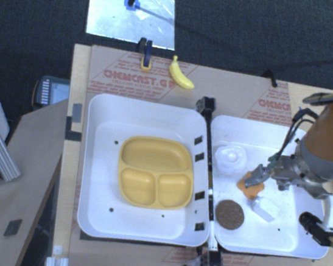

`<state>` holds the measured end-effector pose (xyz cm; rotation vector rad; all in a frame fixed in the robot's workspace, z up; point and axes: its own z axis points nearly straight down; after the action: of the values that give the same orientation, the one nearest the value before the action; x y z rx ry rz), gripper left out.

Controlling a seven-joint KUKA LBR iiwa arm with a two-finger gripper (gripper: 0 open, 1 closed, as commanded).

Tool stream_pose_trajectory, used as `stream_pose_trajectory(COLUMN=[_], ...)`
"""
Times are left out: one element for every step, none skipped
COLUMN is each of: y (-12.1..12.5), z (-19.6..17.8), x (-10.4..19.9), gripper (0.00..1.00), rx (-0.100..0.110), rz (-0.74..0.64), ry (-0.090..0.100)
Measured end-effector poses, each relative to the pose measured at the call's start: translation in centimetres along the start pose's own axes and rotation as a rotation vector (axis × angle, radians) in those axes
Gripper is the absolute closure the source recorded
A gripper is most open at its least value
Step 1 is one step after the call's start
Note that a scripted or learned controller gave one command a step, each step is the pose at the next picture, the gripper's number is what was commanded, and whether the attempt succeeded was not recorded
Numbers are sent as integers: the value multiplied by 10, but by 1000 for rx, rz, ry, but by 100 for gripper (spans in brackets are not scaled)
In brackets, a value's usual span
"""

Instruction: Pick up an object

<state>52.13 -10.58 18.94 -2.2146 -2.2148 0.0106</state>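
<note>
In the right bin (280, 240) my gripper (259, 175) hangs low, right above an orange object (249, 185) and touching or nearly touching its upper edge. A brown round disc (229, 213) lies toward the bin's front, left of centre. A small white block (263, 209) rests just right of the disc, below the gripper. A clear, pale round piece (231, 157) sits at the bin's back left. The gripper hides part of the orange object.
The left bin (92, 205) holds a yellow three-compartment tray (153, 172). A yellow banana (180, 76) lies on the cardboard behind the bins, next to a yellow-and-black clamp (145, 56). A black divider with clips (205, 165) runs between the bins.
</note>
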Motion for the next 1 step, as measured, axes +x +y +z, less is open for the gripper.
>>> stream_pose_trajectory(y=[3], z=[-6], x=[0], gripper=[0], rx=[-13], rz=[-3], ry=[-2])
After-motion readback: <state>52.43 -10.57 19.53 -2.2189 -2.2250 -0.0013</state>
